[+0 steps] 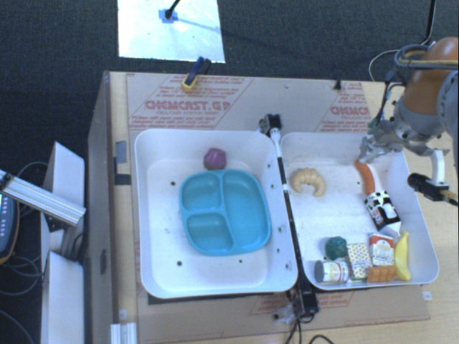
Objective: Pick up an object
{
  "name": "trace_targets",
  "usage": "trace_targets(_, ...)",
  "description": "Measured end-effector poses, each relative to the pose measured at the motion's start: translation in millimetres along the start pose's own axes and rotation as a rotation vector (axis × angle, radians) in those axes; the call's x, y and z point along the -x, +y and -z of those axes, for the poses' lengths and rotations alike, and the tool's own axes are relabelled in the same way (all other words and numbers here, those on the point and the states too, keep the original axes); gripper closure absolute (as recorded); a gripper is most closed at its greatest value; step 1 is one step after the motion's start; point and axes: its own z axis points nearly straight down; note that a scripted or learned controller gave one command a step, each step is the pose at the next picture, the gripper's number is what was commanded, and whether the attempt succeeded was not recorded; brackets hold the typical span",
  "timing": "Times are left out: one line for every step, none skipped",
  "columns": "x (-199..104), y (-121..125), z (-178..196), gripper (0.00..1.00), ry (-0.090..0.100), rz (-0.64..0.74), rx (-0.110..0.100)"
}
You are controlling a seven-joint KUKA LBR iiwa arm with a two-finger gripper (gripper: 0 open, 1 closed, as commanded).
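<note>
Reaching in from the right, the arm (429,84) hangs its gripper (374,147), finger state unclear, just above the hot dog (367,176).

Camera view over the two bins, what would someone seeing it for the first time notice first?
The bright blue plastic tray with three compartments stands out most, lying in the middle of the left white bin, with a small purple lumpy object just beyond its far edge. In the right white bin, a tan croissant-shaped piece lies alone near the divider. The grey arm's claw hangs over that bin's far right corner, above an orange sausage-shaped piece.
</note>
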Motion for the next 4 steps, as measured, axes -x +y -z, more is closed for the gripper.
trace_targets(0.1, 1.3, 11.5, 1.00, -0.002, 0.004, 0.004)
trace_targets(-0.1, 1.2, 11.4, 0.00, -0.002, 0.005, 0.003)
trace_targets(-0.3, -4.4, -34.6, 0.00, 0.002, -0.003, -0.005)
trace_targets(0.2, -2.6, -22.2, 1.00, 0.000, -0.001, 0.000)
